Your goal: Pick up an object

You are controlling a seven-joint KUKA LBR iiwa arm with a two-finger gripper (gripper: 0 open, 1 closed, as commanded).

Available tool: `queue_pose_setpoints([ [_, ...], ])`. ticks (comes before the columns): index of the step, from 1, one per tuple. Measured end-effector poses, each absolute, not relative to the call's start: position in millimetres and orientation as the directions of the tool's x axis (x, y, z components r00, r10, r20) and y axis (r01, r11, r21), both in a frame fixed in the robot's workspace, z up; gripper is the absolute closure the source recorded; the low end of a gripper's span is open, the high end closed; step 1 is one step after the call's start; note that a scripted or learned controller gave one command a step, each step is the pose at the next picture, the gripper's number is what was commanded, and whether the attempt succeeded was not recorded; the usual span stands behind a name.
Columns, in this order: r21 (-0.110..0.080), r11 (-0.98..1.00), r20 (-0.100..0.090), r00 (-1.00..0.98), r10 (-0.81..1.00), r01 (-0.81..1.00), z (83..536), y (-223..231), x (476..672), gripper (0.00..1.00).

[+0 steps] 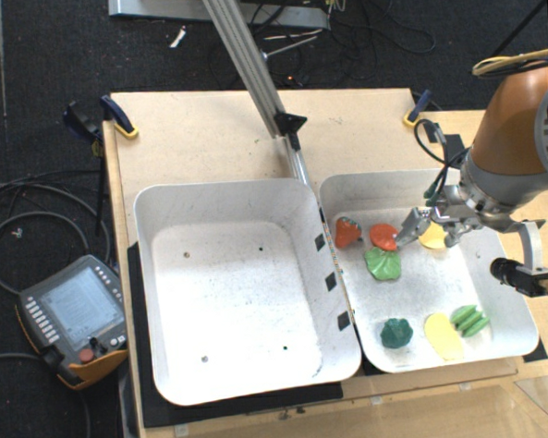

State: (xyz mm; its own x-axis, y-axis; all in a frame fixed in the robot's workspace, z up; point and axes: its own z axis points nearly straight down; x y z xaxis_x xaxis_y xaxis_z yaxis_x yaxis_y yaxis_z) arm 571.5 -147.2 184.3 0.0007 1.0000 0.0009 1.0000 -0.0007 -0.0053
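Near the lower right of the frame, the right bin [518, 342] holds a dark green piece [396, 332], a yellow piece [441, 335] and a green piece [470, 320]. Higher up, the gripper [430, 229] is spread wide above the bin, holding nothing, between an orange piece [382, 235] and a pale yellow piece [433, 238].

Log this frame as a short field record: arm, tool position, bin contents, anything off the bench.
arm: grey and orange, reaching in from the right
tool: low over the right bin, between an orange piece and a pale yellow piece
other contents of right bin: red-orange piece, light green piece, dark green piece, yellow piece, striped green piece
left bin: white, speckled
off bench: teach pendant on floor
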Motion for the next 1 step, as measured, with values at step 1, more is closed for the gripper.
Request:
queue_pose_setpoints([
  [1,-0.006,-0.001,0.001,0.001,1.000,1.000,135.4,-147.4,561.3,0.00],
])
